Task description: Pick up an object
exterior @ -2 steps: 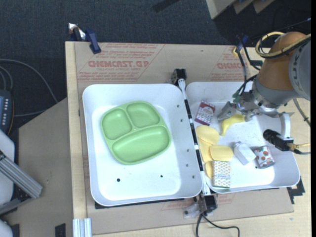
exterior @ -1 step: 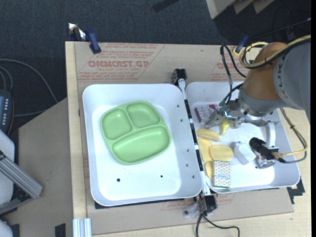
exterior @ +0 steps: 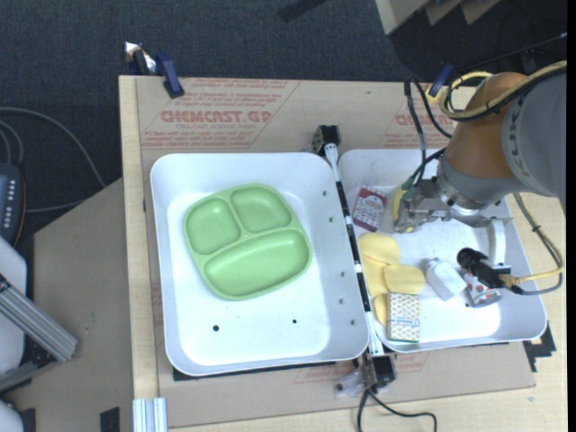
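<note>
Nothing lifted so far, to judge by the scene. Low in the far part of the right-hand shallow white plastic bin [exterior: 459,324], the two-finger metal gripper [exterior: 412,210], carried on the grey arm with the orange band [exterior: 481,142]. Cannot tell whether set wide or narrow, the tip being too small and cluttered to read, and cannot make out anything clamped there. Just to the gripper's camera-left, by the bin's inner wall, a small red-and-white printed packet [exterior: 369,207], close beside but seemingly apart. Nearer the camera along the same wall, two soft pale-yellow lumps [exterior: 380,248], touching one another, then a flat patterned card pack [exterior: 405,317] at the near corner. Toward the bin's middle, a small grey-white block [exterior: 440,278]. Well apart from all this, in the left-hand shallow white plastic bin [exterior: 261,333], a light-green three-compartment plastic plate [exterior: 247,241], lying flat. Judged to be at the approach stage: over the right bin, next to the packet, probably the likeliest candidate. Left to do: close on one thing, secure it, and raise it clear of the bin floor.
</note>
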Robot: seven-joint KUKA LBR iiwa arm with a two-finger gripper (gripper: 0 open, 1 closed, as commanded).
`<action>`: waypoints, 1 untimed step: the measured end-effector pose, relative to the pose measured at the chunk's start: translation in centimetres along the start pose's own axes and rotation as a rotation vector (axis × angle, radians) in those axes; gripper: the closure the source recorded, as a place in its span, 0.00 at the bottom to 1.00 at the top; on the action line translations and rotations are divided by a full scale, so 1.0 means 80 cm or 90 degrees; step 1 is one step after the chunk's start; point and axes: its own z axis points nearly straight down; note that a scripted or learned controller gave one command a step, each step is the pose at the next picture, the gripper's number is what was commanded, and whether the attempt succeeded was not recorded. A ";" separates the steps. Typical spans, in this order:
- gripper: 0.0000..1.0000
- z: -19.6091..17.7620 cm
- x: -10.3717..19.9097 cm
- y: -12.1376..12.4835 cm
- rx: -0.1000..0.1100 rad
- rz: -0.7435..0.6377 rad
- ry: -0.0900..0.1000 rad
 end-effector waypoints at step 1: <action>1.00 -0.107 0.005 -0.064 0.000 0.000 0.000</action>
